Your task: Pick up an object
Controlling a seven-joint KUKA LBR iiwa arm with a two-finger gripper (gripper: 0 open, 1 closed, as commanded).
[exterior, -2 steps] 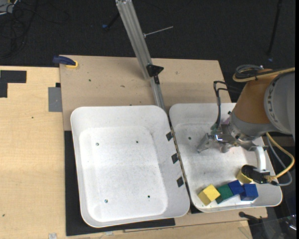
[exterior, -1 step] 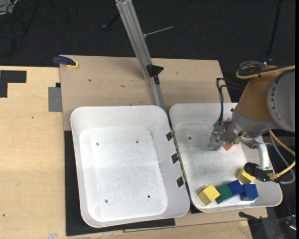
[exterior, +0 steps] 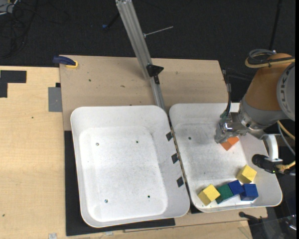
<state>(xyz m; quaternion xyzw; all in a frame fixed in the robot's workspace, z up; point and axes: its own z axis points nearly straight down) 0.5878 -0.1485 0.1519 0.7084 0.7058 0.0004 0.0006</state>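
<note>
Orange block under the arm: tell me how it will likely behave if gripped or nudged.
The orange block looks rigid and flat-faced, so it should slide rather than roll. It seems small, probably light. It sits right at the pincer, apart from the other blocks, so a nudge would likely shift it alone.

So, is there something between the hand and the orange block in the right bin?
Nothing visible. The hand is directly at the orange block, touching or just above it. The other blocks lie apart, near the front edge of the right bin.
</note>
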